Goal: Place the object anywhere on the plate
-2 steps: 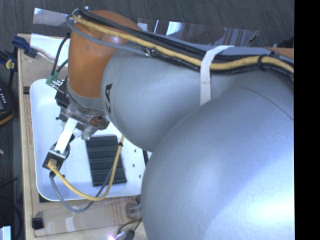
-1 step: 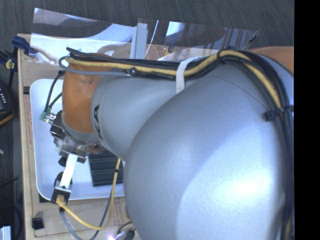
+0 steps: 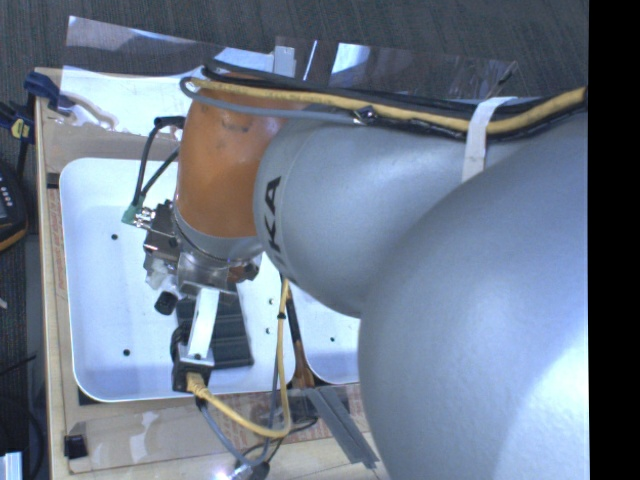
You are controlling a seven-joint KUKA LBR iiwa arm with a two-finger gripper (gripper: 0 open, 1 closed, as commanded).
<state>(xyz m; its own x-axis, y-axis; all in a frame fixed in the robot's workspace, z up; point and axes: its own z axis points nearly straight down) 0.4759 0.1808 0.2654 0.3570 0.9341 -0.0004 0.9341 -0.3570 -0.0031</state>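
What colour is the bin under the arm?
The bin is plain white, seen best in the camera view.

Fixed overhead cam, oblique, close over bins (image 3: pixel 100 268)

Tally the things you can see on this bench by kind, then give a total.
White bins: 2
Robot arm: 1
Total: 3
The arm hides much of both bins, so anything under it goes uncounted.
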